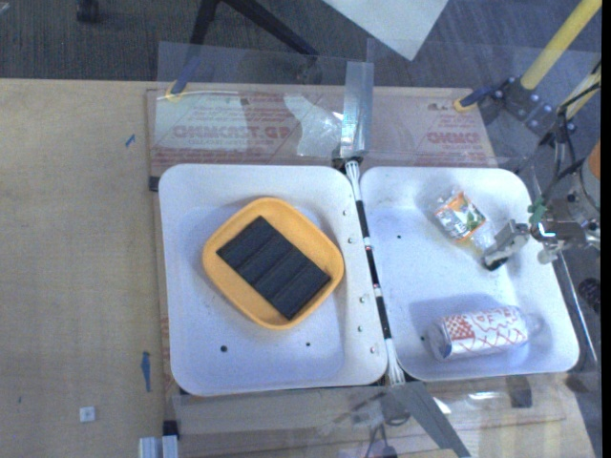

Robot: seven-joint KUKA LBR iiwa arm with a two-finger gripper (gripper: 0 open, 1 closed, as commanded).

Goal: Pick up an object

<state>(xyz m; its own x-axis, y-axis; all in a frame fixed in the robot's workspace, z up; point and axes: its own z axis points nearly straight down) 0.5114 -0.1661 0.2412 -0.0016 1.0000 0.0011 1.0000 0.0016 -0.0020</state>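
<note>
- the gripper (498,248) is hanging low over the right bin (410,256), at the right-middle of the frame, reaching in from the right edge.
- i cannot tell from here how far open it is, and i am not making out anything in its hold.
- a crinkly packet (458,216), clear with orange and green print, is lying in the upper part of that bin, just up and left of the gripper. i cannot tell whether the two are touching.
- a red-and-white can (477,331) is lying on its side in the lower part of the same bin, below the gripper and apart from it, its end facing left.
- the left bin (191,332) is sitting just beside the right one, in the centre of the frame, holding a yellow plate (229,289) turned corner-on.
- a black ribbed pad (274,267) is resting on the plate, covering most of its middle.
- both bins are sitting on a pale wooden bench (67,256) that is stretching across the left of the frame.
</note>
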